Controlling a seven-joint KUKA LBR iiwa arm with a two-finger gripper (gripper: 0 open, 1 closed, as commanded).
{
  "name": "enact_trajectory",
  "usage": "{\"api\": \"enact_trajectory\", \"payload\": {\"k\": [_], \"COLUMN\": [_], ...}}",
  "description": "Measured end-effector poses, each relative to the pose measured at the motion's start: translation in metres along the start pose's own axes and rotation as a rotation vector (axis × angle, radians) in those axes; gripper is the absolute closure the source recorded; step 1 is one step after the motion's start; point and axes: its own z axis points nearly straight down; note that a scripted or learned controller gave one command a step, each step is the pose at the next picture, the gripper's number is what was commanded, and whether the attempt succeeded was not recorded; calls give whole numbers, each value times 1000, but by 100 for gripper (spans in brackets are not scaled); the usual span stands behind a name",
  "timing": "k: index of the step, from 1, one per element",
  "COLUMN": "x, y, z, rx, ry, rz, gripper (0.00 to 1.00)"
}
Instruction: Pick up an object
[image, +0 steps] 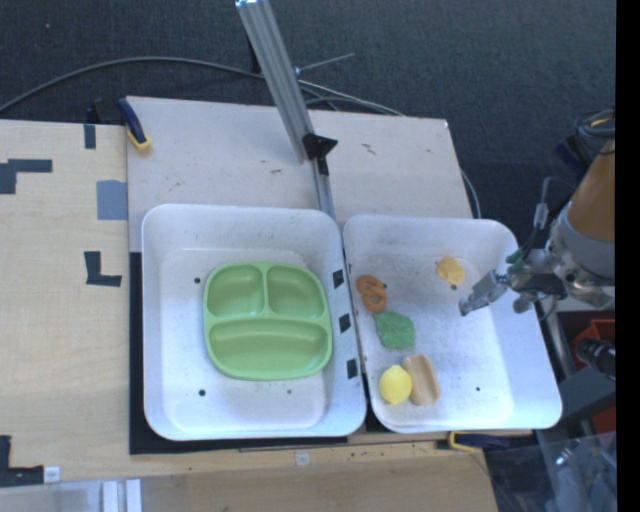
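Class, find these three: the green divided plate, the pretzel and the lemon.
green divided plate (267, 345): camera view, its wide lower compartment.
pretzel (372, 292): camera view, its middle.
lemon (395, 384): camera view, its rounded top.

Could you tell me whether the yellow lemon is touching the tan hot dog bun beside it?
Touching: the camera view shows the lemon pressed against the bun, no white floor between them.

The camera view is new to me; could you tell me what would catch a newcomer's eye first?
The bright green divided plate in the left bin stands out most. Next, the small foods in the right bin: a pretzel, a green leaf, a lemon beside a hot dog bun, and a yellow piece. The gripper hovers at that bin's right side.
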Motion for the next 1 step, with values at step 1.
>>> {"api": "enact_trajectory", "payload": {"k": [1], "x": [0], "y": [0], "z": [0], "rx": [0], "ry": [0], "rz": [0], "gripper": [0]}}
